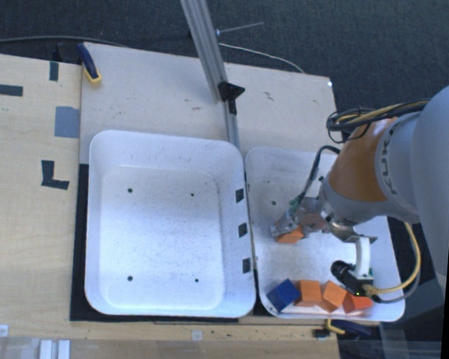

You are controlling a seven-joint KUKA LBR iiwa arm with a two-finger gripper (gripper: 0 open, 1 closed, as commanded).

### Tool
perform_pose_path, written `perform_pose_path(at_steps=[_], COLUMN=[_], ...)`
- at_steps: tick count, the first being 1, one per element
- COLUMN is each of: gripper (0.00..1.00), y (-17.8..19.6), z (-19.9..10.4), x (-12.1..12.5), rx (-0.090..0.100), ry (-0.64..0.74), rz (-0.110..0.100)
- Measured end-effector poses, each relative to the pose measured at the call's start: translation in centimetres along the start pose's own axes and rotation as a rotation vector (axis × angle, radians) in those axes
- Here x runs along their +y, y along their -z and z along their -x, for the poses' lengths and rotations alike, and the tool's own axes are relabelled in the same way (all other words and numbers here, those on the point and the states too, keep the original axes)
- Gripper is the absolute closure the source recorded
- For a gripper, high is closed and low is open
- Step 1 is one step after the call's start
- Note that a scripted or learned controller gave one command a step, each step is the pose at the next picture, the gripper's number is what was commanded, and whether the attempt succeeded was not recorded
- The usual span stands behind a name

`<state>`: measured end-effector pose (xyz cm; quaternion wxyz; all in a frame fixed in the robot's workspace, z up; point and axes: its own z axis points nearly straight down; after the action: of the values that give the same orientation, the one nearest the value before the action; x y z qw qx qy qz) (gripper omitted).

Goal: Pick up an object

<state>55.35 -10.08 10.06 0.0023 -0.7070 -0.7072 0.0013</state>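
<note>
My gripper reaches into the right bin from the right and sits low over its middle. A small orange block lies right at the gripper's tip, partly covered by it. Whether the block is held or merely under the tip cannot be made out from this angle. Along the bin's front edge lie a blue block, two orange blocks and a red-orange piece, all apart from the gripper.
The left bin stands beside the right one, their rims meeting near the middle. A metal post slants over the back of the bench. The arm's grey body and cables cover the right bin's right side.
</note>
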Motion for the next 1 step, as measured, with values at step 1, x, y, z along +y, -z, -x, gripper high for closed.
perform_pose_path(at_steps=[1], gripper=[1.0], y=[9.43], z=[-8.73], x=[-4.22], rx=[0.002], ry=[0.008], rz=[0.007])
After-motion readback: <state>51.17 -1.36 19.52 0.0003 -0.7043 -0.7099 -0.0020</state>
